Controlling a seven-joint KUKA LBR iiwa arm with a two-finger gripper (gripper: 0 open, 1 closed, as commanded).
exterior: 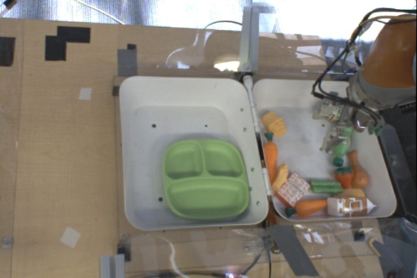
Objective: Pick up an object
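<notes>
Over the right bin (306, 133), the end effector (336, 139) points downward.

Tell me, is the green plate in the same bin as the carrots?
No. The green plate lies in the left bin, while the carrots lie in the right bin with the other toy food.

Single fixed camera above bench (58, 140), angled down, both bins (140, 107) framed.

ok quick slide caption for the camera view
KUKA arm's hand low in the right bin of toy food, above a green toy; green divided plate in the left bin.
</notes>
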